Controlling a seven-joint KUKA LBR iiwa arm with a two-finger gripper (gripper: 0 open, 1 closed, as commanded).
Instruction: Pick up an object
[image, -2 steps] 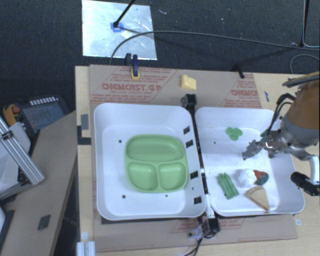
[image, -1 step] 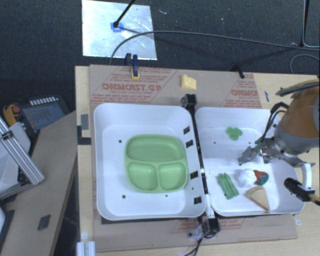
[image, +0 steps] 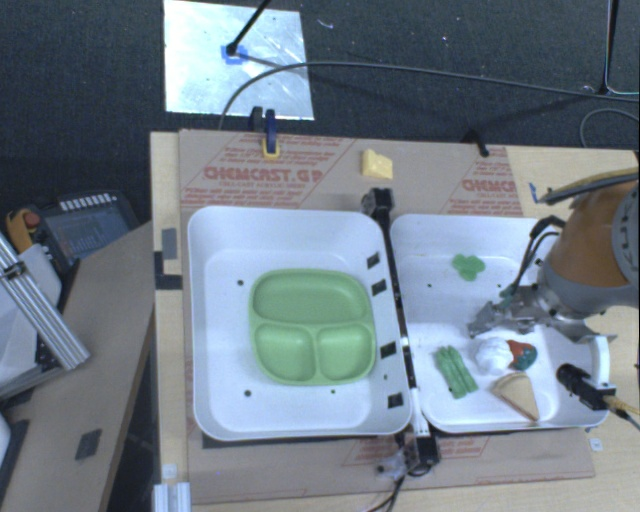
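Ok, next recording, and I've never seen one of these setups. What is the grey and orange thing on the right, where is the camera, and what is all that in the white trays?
One camera looks down at a slant on a bench with two shallow white bins. The grey machine with the orange band is a robot arm reaching in from the right. Its claw hangs low over the right bin, just above a small white object; I cannot tell whether it grips anything. That bin also holds a green leafy piece, a green ridged stick, a small red and teal item and a tan wedge. The left bin holds a green divided plate. A yellow block lies on the cardboard behind the bins.
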